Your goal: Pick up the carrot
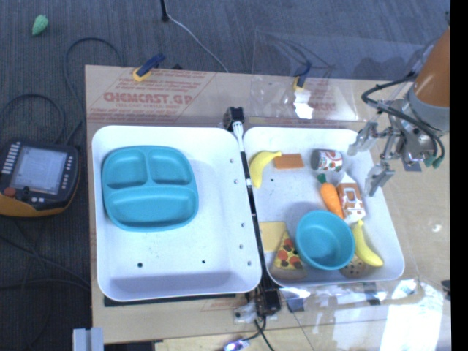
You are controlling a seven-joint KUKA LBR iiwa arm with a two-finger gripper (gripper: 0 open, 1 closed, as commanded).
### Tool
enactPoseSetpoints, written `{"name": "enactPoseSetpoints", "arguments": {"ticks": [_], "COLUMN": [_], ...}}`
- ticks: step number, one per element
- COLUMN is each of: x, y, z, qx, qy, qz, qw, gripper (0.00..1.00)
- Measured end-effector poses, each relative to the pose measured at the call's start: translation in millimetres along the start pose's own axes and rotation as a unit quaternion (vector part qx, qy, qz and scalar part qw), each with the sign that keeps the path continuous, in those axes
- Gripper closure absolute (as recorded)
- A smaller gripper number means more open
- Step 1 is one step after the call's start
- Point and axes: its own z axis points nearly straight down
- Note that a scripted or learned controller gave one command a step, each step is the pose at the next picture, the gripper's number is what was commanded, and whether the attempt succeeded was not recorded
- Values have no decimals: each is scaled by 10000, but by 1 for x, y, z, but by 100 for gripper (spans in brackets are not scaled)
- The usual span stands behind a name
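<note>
The carrot [331,199] lies in the right bin [380,229], in its middle-right part, slanting from upper left to lower right. Its lower end touches the rim of the blue bowl [324,240], and a small orange-and-white carton [351,202] lies just beside it on the right. A can [328,161] stands near its upper end.

It looks like a small plastic toy: probably light, stiff and smooth, so likely to slip or roll under a glancing pinch, but not fragile. The best hold seems to be across its thicker upper half, away from the bowl, with the fingers closing across the narrow width, not along the length. The carton leaves little room on that side, so one finger may nudge it.

The claw [373,156] hovers above the bin's upper right corner, apart from the carrot, fingers spread open with nothing between them. The left bin [110,269] holds a blue divided tray [150,187]
</note>
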Motion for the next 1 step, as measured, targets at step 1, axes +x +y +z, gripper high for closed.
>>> {"name": "enactPoseSetpoints", "arguments": {"ticks": [1], "x": [-27], "y": [82], "z": [133], "qx": [2], "qy": [-34], "qz": [-2118], "qw": [9773], "gripper": [0]}}
